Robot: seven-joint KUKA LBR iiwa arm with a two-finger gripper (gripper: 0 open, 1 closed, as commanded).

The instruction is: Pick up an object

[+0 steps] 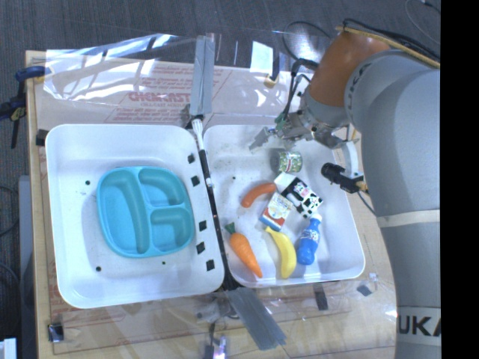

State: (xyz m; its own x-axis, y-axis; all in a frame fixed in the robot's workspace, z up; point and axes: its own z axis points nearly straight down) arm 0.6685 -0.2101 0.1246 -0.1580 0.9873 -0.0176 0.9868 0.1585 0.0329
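Observation:
My gripper (pixel 293 137) hangs over the far end of the right bin (pixel 352 234), open, with nothing between its fingers. Just in front of it in the view lies a small green can (pixel 290 161); whether they touch I cannot tell. Further forward in the same bin lie an orange sausage-shaped toy (pixel 257 194), a black-and-white cow-pattern carton (pixel 302 194), a small colourful box (pixel 275 212), a blue bottle (pixel 307 243), a banana (pixel 283 253) and a carrot (pixel 245 253).
The left bin (pixel 67 200) holds a blue divided plate (pixel 146 211). A ridge with black clips (pixel 202 200) separates the two bins. The grey arm (pixel 397 126) fills the right side above the right bin's edge. Clear plastic sheeting (pixel 150 73) lies behind the bins.

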